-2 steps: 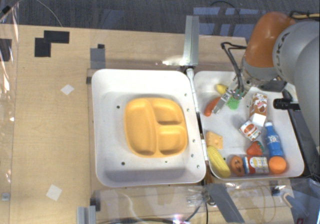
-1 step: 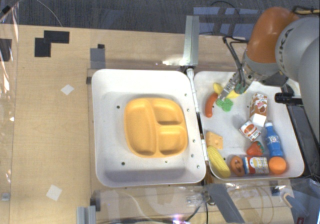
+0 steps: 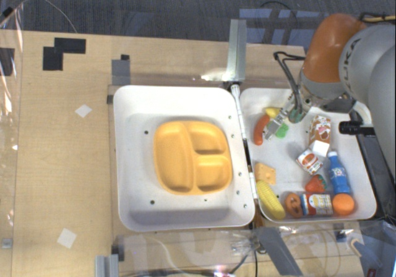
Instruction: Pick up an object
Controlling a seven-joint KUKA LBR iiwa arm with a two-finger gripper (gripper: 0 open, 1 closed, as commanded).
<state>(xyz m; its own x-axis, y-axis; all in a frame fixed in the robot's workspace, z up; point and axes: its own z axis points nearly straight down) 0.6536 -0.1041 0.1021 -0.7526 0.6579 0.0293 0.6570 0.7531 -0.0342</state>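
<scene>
My gripper [image 3: 276, 125] hangs low over the upper left part of the right bin [image 3: 365, 178], on the grey arm with its orange band [image 3: 328, 47]. Its tip is right beside a small green object [image 3: 283, 131] and next to an orange-red sausage-shaped toy [image 3: 260, 129]. A small yellow piece [image 3: 272, 112] lies just above the tip. I see nothing clearly held.
The right bin also holds a brown packet [image 3: 320, 127], a white-and-red carton [image 3: 309, 160], a blue bottle [image 3: 337, 174], an orange [image 3: 343, 203], a lying can [image 3: 317, 203], a yellow corn cob [image 3: 270, 199] and a cracker wedge [image 3: 266, 174]. In the left bin [image 3: 133, 146] lies a yellow divided plate [image 3: 192, 156].
</scene>
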